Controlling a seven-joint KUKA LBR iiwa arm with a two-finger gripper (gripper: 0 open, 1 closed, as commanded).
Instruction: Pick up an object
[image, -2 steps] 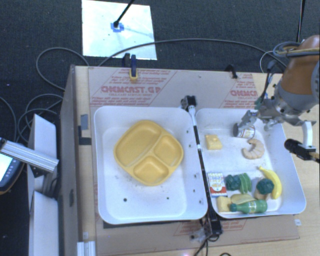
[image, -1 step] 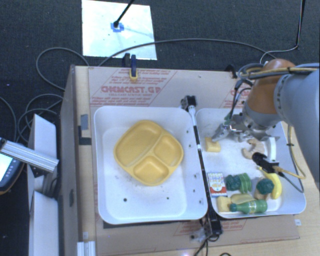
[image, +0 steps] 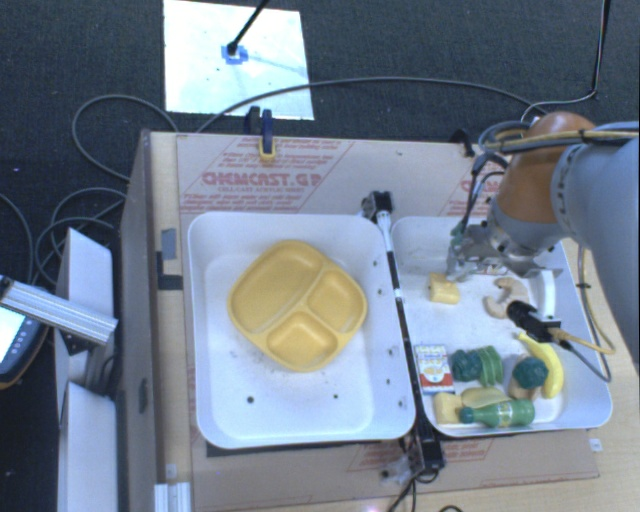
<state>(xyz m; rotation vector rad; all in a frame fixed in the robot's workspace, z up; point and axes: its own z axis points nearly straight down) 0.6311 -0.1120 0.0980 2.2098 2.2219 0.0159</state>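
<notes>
The gripper (image: 465, 262) hangs low in the right bin (image: 590, 400), at its far left part. A small yellow block (image: 443, 291) lies just below it, a bit to the near side. I cannot tell how the gripper is set. Nothing blocks the block. A banana (image: 545, 362), green bottle (image: 497, 412) and small box (image: 431, 366) lie nearer. The left bin (image: 215, 410) holds a yellow tray (image: 297, 304).
</notes>
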